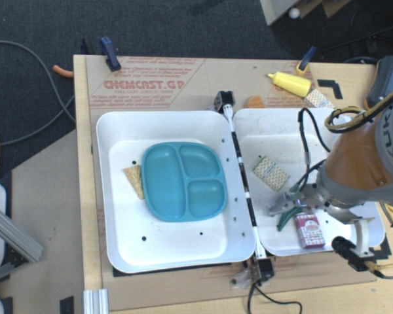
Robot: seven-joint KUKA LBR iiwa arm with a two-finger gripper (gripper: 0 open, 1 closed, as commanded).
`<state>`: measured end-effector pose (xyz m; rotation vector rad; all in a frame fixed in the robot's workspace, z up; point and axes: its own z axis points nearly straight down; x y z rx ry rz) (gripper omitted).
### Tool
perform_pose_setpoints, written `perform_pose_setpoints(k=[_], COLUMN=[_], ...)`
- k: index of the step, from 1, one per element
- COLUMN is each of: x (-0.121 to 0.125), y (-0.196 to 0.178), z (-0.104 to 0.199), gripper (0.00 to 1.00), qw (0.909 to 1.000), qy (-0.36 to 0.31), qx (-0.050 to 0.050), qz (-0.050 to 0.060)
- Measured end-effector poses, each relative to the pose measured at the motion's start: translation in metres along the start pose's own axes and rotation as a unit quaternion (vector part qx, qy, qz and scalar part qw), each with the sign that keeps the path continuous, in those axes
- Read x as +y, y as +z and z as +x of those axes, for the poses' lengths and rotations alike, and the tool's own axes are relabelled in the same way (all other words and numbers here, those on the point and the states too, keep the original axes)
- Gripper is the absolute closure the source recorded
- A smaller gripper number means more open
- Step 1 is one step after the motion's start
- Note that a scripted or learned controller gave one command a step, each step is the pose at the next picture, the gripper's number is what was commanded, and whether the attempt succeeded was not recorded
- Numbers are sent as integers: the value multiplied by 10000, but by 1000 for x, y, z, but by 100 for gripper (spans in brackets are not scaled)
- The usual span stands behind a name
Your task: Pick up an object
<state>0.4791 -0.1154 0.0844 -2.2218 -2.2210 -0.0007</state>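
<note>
So we hover our gripper [289, 205] low in the right bin [354, 248] beside a red packet [309, 231], grip unreadable, nothing lifted yet.

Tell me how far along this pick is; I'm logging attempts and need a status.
Done: the arm has reached into the right bin, with the gripper low beside the red and white packet and near the patterned pouch. In hand: nothing visibly gripped. Left: closing on one object and lifting it clear. The teal tray lies in the left bin.
</note>
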Motion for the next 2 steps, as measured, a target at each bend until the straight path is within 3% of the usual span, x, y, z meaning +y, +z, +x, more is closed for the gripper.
perform_pose_setpoints(k=[1,2], x=[0,68], y=[-10,-100], z=[0,54], gripper=[100,100], qw=[10000,10000], qy=[4,-8], qx=[-3,1], qz=[-8,-6])
